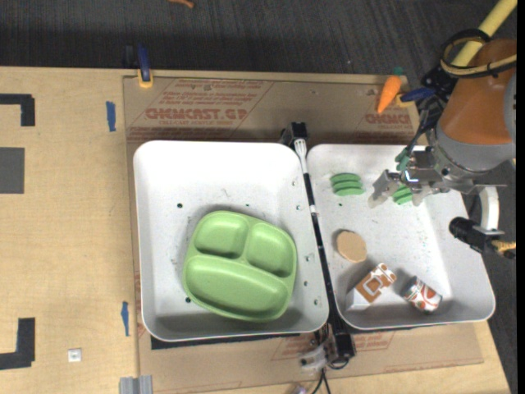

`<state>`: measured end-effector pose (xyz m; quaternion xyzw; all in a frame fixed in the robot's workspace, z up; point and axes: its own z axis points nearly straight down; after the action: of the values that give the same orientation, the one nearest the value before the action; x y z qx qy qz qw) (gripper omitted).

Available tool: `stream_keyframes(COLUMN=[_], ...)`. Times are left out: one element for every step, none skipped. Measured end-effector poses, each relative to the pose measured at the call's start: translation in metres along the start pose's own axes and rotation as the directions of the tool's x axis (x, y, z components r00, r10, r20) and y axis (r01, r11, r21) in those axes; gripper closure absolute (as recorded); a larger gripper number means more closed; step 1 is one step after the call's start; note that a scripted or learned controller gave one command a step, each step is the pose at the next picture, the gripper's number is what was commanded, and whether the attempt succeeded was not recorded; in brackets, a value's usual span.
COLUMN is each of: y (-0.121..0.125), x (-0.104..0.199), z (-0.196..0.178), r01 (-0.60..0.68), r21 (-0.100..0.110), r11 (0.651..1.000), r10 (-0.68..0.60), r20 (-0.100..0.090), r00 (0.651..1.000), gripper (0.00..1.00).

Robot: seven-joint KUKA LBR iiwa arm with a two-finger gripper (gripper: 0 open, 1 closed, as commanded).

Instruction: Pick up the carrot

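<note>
- I am watching the grey arm with its orange band (pixel 484 109) reaching in from three o'clock, its two-finger gripper (pixel 396 189) hanging over the far part of the right white bin (pixel 472 302).
- The fingers are standing a little apart; a green ridged piece (pixel 403 194) is lying right at the tips, and I cannot tell whether they are gripping it.
- The small orange carrot with a green top (pixel 389 93) is lying outside the bins on the brown board, at about twelve o'clock from the gripper, near it.
- A second green ridged piece (pixel 346 185) is sitting at nine o'clock from the gripper.
- A round tan disc (pixel 352 245), an orange-and-white block (pixel 375 284) and a red-and-white can (pixel 423 295) are lying toward six o'clock.
- The left white bin (pixel 164 171) is holding a green divided plastic tray (pixel 240 263).
</note>
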<state>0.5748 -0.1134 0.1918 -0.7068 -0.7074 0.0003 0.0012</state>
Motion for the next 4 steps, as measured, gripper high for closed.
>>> stream_keyframes(y=[-0.044, -0.074, -0.024, -0.031], x=[-0.008, -0.073, -0.074, -0.043], z=[0.023, 0.048, 0.101, 0.103], r01=[-0.208, -0.253, -0.701, -0.948], r21=[0.002, 0.000, -0.002, -0.011], r11=[0.978, 0.968, 0.713, 0.318], r10=[0.208, 0.253, 0.701, 0.948], r20=[-0.001, 0.000, 0.000, -0.008], r00=[0.978, 0.968, 0.713, 0.318], gripper=[0.00, 0.00, 0.00, 0.00])
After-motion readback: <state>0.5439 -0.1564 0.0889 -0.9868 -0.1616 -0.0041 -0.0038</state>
